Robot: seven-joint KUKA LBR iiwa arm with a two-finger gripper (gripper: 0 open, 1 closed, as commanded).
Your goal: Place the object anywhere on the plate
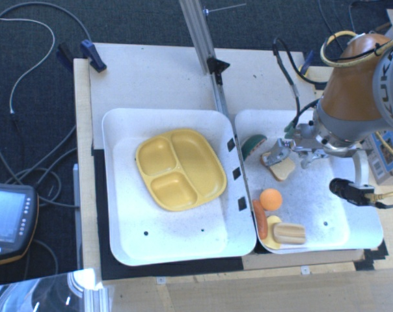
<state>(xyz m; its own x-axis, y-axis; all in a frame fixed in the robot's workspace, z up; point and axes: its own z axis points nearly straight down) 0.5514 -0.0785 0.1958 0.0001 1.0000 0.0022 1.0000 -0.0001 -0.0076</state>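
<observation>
A yellow plate (180, 169) with three compartments lies in the left white bin (118, 194), and nothing rests on it. My gripper (282, 153) is low over the upper left of the right bin (326, 233). It sits directly above a tan, toast-like piece (282, 169), whose top edge it hides. A green and white item (252, 145) lies just left of the gripper by the bin's wall. Whether the toast piece is held is not visible.
Toward the right bin's front left lie an orange ball (271, 199), a red-orange sausage shape (260, 218) and a tan roll (288, 233) on a yellow piece. A black part (348, 191) hangs at the bin's right. A metal pole (200, 28) rises behind the bins.
</observation>
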